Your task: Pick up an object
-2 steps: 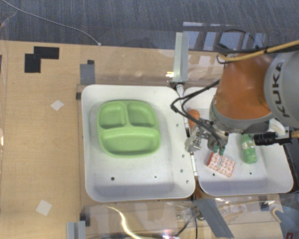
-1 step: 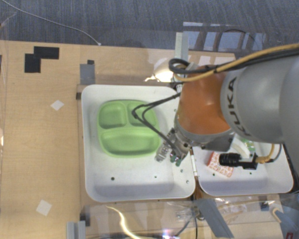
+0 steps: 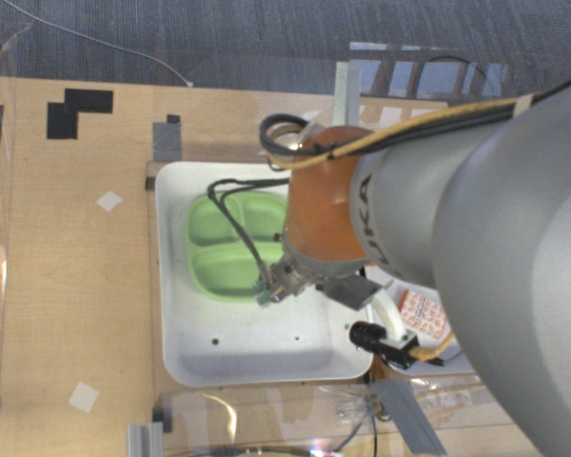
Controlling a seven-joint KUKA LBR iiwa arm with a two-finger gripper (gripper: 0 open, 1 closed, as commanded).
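My own arm (image 3: 476,227) lies nearest the lens, a broad grey barrel sweeping in from the right with its orange band (image 3: 324,203) just above the wrist, and it covers much of what I would like to see.

Starting at the left, the wooden surface (image 3: 67,284) carries black markers and small pale squares, none of them my concern. Next comes the left bin (image 3: 238,355), shallow and white, and in its upper half lies the green object (image 3: 224,246), a soft-looking lime shape with two rounded lobes and a crease between them. A black cable (image 3: 233,212) loops across its top. My hand (image 3: 266,293) sits at the object's lower right edge, low over the bin floor and touching or nearly touching the green rim. Whether it is spread or closed I cannot tell, since the wrist hides it.

Further right, past the wrist, an orange and white packet (image 3: 423,314) peeks out from under the arm, in what I judge to be the second bin.

To do this step well, I judge I should centre over one lobe instead of the very edge, come straight down, and close across the narrow rim so the grip does not slide off. The cable should stay clear of the closing grip. A lift should be slow, so a weak hold shows early.
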